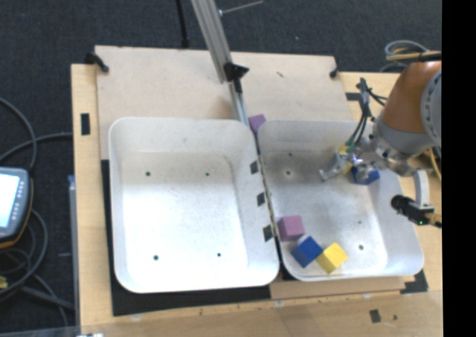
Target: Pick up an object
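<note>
Blocks are what's up for grabs: a purple block, a blue block and a yellow block, bunched at the near edge of the right bin, close to the divider. Another small purple block perches at the far end where the two bins meet. The left bin sits on the same surface.

They look like small foam or wood cubes, so I'd guess light, stiff and not fragile. Pinch across two opposite flat faces. Being cubes, there's no real long axis; blue and yellow sit turned corner-on to the bin edge.

End effector is over the far middle of the right bin, well apart from the cluster. Honestly can't tell what state it's in.
</note>
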`<state>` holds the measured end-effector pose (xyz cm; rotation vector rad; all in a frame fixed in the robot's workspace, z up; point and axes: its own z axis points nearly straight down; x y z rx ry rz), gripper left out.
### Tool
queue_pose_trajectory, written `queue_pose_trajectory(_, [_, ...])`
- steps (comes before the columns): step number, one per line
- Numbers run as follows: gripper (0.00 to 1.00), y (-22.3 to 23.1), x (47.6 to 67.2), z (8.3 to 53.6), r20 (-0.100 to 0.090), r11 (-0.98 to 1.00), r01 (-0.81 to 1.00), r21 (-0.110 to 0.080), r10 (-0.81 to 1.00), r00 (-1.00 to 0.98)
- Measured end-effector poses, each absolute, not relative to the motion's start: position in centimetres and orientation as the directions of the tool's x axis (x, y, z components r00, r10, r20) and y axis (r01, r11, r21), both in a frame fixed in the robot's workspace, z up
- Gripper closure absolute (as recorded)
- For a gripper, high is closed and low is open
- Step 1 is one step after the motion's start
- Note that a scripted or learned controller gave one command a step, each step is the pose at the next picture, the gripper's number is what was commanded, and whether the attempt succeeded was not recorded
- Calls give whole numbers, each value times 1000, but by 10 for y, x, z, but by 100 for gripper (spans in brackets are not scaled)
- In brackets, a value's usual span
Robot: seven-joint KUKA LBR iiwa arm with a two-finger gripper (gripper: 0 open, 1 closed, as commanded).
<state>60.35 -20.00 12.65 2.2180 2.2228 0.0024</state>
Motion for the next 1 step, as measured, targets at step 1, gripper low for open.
queue_pose_trajectory(1, [0, -208, 631, 100, 14, 10, 1000, 1, 1000, -10])
